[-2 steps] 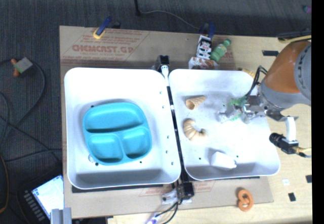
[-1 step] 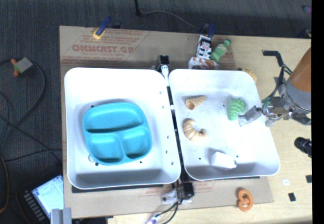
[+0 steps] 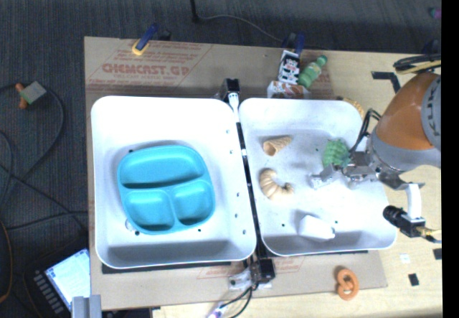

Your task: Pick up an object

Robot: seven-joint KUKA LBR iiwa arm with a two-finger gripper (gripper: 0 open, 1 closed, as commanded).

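Jaws: I cannot tell whether my gripper [image 3: 326,176] is parted or closed. It sits in the right bin [image 3: 358,241], a green toy [image 3: 334,152] touching just above it.

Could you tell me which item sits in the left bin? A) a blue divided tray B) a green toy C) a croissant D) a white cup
A: the blue divided tray lies in the left bin, while the green toy, croissant and white object are in the right bin.
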